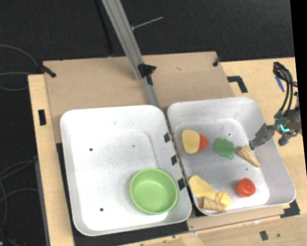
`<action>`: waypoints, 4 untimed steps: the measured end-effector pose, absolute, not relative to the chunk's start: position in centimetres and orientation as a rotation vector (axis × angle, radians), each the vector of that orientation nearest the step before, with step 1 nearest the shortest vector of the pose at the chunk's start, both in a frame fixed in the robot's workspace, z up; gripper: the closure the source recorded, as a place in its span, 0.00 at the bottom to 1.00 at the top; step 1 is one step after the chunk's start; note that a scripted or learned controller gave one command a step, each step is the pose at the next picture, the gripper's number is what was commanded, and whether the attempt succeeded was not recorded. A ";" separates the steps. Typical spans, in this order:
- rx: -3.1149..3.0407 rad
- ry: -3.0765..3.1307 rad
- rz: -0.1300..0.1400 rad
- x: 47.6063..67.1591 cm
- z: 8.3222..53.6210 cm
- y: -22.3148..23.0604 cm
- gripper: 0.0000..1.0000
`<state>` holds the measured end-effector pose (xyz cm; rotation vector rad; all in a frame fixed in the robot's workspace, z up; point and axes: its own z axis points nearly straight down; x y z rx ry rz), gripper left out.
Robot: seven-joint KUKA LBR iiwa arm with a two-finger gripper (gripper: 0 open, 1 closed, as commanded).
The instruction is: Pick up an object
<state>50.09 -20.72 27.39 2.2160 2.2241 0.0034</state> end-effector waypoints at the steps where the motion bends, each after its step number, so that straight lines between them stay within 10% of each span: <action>1: 2.224 2.223 -0.006 50.2 21.1 -20.7 0.00; 3: 2.224 2.220 -0.006 50.0 11.6 -21.7 0.00; 4: 2.226 2.211 0.004 50.2 12.9 -21.7 1.00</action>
